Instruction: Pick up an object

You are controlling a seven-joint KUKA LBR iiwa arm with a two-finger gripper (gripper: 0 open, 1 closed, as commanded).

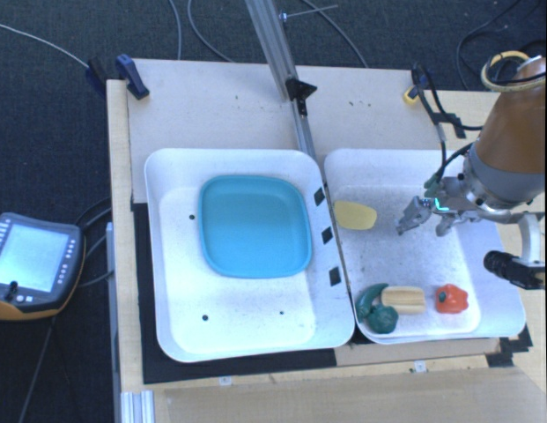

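Note:
My gripper [426,224] hangs over the middle of the right bin [414,167], open, with nothing between its fingers. A flat yellow piece [355,215] lies to its left, near the bin's left wall. Along the bin's front edge lie a green toy vegetable [376,307], a tan block [403,300] touching it, and a red toy tomato [450,299] farther right. The gripper is apart from all of them.
The left bin [172,236] holds a blue square plate [255,226]. A metal post [271,33] slants up from between the bins. A teach pendant [31,263] lies off the bench at left. Clamps and cables sit at the bench's back corners.

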